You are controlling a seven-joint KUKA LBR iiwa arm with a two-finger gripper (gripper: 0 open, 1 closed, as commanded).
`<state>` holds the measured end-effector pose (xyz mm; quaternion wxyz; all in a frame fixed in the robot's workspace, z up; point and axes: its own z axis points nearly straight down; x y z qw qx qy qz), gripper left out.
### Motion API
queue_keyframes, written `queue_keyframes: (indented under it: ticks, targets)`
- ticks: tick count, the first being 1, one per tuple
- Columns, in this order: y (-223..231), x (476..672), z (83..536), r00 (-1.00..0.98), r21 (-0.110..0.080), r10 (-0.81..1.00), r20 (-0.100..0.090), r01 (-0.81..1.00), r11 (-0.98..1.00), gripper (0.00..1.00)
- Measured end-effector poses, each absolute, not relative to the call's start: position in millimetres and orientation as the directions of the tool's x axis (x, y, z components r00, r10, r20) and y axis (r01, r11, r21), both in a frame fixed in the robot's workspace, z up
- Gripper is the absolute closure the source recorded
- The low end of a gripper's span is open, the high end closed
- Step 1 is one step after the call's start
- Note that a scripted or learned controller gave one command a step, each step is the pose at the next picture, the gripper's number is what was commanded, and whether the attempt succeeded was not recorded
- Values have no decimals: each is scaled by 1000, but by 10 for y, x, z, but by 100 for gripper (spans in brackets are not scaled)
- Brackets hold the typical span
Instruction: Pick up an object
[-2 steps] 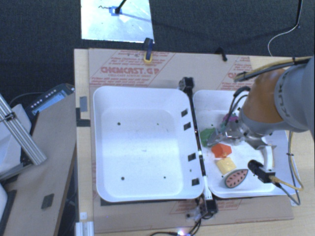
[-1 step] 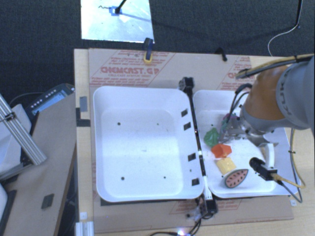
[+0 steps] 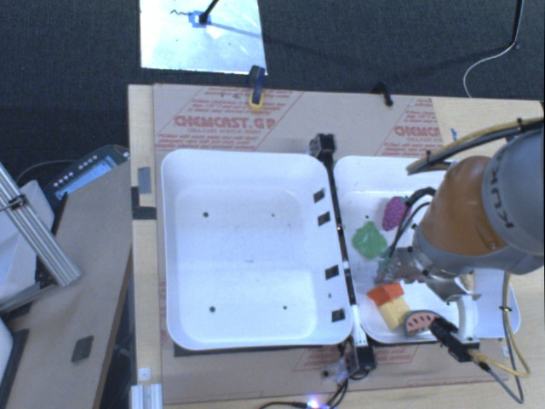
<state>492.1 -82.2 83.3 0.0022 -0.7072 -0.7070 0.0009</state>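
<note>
The right bin (image 3: 362, 173) holds several small toy foods: a purple grape bunch (image 3: 393, 212), a green piece (image 3: 370, 240), an orange block (image 3: 386, 294), a yellow piece (image 3: 393, 313) and a red-and-dark slice (image 3: 419, 323). The grey arm with its orange band (image 3: 456, 207) reaches in from the right and hangs low over this bin. My gripper (image 3: 391, 269) points down between the green piece and the orange block, just above them. The wrist hides much of the bin behind it. Nothing shows between the fingers.
The left bin (image 3: 247, 245) lies beside it, split off by a black-clipped divider (image 3: 335, 228). Both rest on a cardboard sheet (image 3: 230, 118). A yellow clamp (image 3: 256, 100) sits at the back. Cables (image 3: 490, 365) trail at the front right.
</note>
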Motion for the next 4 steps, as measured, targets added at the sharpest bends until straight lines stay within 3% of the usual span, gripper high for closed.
queue_keyframes:
  ticks: [1,2,3,4]
  targets:
    - [-460,5631,1913,-10,17,1000,0,1000,10,100]
    - [-309,5917,1847,-7,4,1000,0,1000,7,100]
    - [174,6320,1849,-9,5,1000,2,1000,9,100]
    - [42,6115,2297,-1,4,1000,0,1000,1,100]
